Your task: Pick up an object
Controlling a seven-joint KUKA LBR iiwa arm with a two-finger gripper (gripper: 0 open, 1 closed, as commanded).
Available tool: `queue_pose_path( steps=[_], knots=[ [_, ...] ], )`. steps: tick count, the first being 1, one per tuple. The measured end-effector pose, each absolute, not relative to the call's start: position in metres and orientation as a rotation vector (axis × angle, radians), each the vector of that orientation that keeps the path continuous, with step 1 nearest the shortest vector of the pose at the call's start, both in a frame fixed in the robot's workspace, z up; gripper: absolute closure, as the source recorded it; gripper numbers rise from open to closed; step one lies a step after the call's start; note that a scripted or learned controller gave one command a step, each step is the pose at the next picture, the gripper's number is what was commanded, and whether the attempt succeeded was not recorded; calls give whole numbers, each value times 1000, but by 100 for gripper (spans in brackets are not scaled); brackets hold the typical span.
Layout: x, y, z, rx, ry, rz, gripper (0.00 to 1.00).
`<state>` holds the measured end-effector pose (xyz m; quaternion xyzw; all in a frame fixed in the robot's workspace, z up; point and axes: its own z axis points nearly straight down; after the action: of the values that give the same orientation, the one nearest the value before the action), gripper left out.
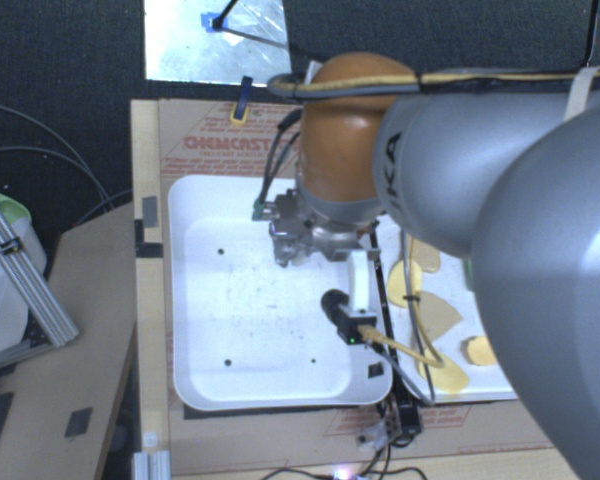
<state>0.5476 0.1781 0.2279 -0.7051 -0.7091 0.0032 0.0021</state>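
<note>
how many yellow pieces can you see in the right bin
4: one near the arm, one mid-bin, one rightmost, one by the front rim. The arm may hide more.

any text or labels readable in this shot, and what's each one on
"CHEMCAST": red print on the brown cardboard sheet behind the left bin, partly hidden by the arm.
"KA": end of white lettering on the grey arm; the rest is cut off by the curve.
More red print on the cardboard at the bench's near edge, below the bin: too small and blurred to read.
</note>
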Motion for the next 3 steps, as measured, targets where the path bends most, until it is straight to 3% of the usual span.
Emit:
queue_pose_path(
  steps=[1, 2, 3],
  knots=[
    [489, 174, 267, -2215, -2225, 0, 100],
    [500, 206, 505, -2219, -2234, -33, 100],
    [532, 157, 341, -2224, -2213, 20, 100]
  ],
)
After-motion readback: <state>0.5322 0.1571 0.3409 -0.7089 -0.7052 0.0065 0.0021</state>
